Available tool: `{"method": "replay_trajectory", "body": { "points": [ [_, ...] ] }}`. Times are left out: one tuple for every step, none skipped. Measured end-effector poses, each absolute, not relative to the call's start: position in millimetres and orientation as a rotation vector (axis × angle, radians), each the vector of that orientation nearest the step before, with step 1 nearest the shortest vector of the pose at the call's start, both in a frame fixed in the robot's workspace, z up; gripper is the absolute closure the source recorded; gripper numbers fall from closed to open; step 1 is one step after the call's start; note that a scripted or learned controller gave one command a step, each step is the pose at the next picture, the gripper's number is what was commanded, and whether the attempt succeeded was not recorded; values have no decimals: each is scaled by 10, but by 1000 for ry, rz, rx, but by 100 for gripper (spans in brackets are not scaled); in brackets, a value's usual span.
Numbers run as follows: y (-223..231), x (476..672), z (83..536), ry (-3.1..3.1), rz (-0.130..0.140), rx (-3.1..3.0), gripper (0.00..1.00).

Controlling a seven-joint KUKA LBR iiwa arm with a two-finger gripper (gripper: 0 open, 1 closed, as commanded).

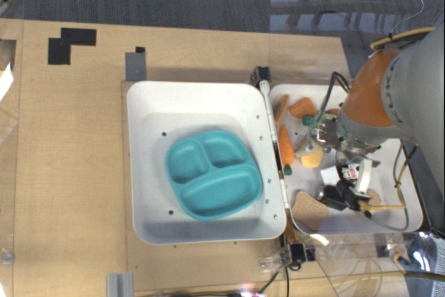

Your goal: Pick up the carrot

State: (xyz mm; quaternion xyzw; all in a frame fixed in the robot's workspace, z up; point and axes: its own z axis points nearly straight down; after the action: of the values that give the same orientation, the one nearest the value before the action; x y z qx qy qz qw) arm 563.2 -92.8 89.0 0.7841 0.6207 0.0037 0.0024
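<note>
Carrot (286, 145) along right bin's (411, 213) left wall

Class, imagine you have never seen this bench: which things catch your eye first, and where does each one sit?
The teal divided plate stands out first, lying in the middle of the left white bin. Next comes the grey arm with its orange band, reaching in from the right over the right bin. There the orange carrot lies along the bin's left wall.

The arm (389, 90) is covering much of the right bin (410, 219) and is running off the picture's right edge. Small items under the wrist (351, 174) are staying too blurred to name. The desk (62, 170) is being cropped at left and bottom.
</note>
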Motion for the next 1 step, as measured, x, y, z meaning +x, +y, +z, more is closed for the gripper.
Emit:
{"method": "replay_trajectory", "body": {
  "points": [
    [-903,5669,1011,1952,25,2450,100]
  ]
}}
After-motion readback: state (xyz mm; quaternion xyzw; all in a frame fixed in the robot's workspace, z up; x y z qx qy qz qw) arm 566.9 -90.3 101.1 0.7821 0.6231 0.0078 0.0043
